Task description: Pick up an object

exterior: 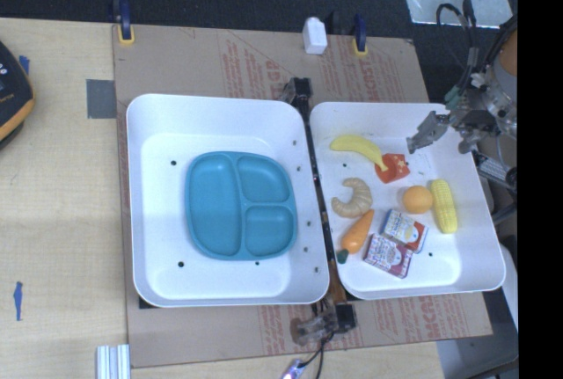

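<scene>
- Two bins (220, 118), smooth white plastic with a soft sheen.
- Blue divided plate (240, 204) in the nine-o'clock bin: smooth, matt plastic.
- Banana (356, 147), corn (443, 204), orange (418, 199), carrot (356, 231) and croissant (354, 198): plastic-looking, slightly glossy.
- Two small cartons (396, 242) at five o'clock: printed card.
- Sheet (264, 61) under the bins: brown matt cardboard.
- Table (57, 193): pale wood grain.
- Gripper (424, 136): dull grey metal.

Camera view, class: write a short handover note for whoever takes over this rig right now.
Gripper: above the right bin's upper right area, holding nothing visible; jaws too unclear to call.
Right bin: banana, red piece, croissant, orange, corn, carrot, two small cartons.
Left bin: blue divided plate.
Done: nothing picked.
Left: grasp and lift one object.
</scene>
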